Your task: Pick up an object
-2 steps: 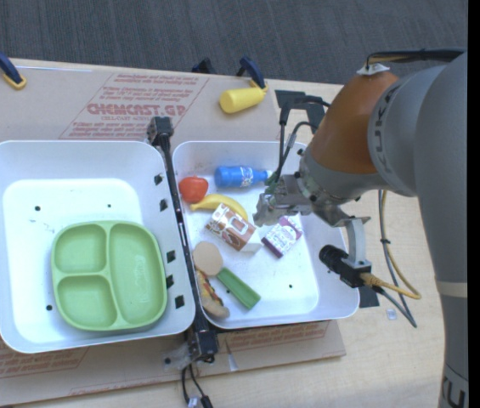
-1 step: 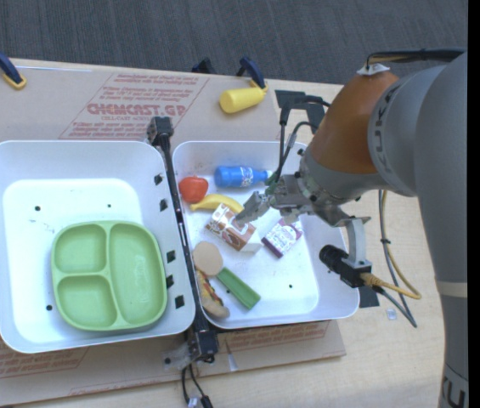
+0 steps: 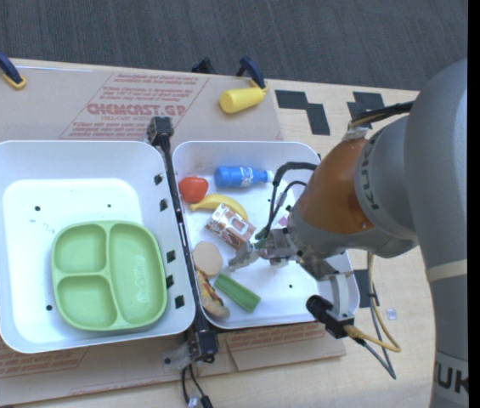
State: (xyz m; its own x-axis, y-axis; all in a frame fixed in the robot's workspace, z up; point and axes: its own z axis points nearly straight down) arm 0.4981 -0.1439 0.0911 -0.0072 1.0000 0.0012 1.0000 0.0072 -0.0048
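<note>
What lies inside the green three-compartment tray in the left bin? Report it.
The green three-compartment plastic tray shows bare green floors in all three compartments. It covers the floor of the left shallow white bin beneath it.

Even, bright overhead light, soft shadows, mild glare on the white bins [image 3: 19, 168], slightly soft focus.

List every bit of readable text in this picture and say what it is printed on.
"CHEMCAST GP": large red print on the brown sheet behind the bins; the smaller red lines around it are too blurred to read.
"KU": letters on the arm's grey base, cut off by the frame edge.
Blue bottle label: unreadable.
</note>
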